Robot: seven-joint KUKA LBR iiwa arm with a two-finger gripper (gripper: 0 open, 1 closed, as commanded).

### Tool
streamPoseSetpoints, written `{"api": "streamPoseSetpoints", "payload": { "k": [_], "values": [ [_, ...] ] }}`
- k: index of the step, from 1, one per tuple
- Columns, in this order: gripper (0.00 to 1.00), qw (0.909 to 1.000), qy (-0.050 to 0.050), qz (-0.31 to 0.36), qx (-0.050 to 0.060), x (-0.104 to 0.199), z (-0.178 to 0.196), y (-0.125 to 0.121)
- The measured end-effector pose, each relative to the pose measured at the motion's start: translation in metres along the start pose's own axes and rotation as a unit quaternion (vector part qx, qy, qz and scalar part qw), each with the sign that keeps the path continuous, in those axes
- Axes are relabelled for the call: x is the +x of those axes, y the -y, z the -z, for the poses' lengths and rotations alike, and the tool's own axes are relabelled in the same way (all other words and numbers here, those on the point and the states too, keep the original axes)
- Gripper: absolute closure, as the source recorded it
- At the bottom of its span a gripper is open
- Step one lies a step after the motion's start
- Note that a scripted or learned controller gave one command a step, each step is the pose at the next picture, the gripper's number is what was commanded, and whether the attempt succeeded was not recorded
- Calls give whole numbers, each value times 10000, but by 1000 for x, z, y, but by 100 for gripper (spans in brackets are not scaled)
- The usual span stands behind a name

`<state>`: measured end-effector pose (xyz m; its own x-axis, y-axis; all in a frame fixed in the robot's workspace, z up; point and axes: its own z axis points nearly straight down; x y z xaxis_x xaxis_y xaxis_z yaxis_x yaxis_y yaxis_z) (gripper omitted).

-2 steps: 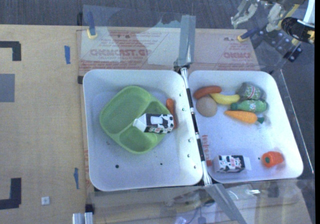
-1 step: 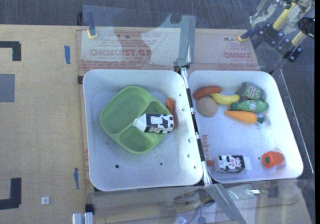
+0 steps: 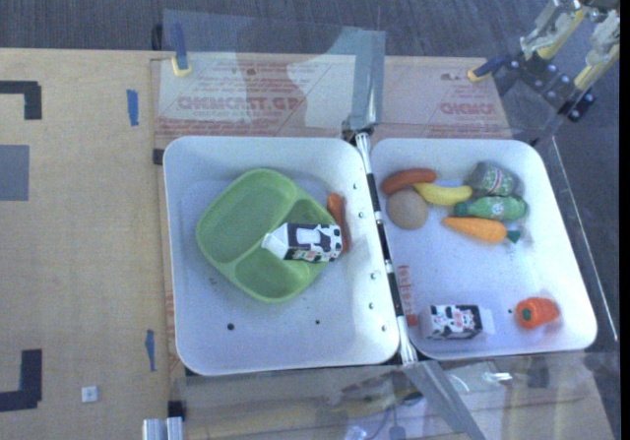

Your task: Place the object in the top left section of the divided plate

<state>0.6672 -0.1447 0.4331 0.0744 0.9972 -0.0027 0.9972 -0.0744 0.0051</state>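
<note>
A small black-and-white milk carton (image 3: 306, 242) lies on its side on the right part of the green divided plate (image 3: 236, 221), which sits in the left bin.

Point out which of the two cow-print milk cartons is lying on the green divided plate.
The milk carton in the left bin: it lies across the right edge of the green divided plate. The other carton lies on the right bin's floor, near the front edge.
</note>
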Motion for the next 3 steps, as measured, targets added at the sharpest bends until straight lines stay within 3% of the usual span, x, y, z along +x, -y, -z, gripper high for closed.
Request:
{"api": "streamPoseSetpoints", "payload": {
  "k": [1,2,3],
  "values": [
    [100,10000,12,40,-23,4,12,-1],
    [100,9978,-13,668,22,55,-46,4],
    [100,9968,-16,802,19,120,-103,10]
  ]
}}
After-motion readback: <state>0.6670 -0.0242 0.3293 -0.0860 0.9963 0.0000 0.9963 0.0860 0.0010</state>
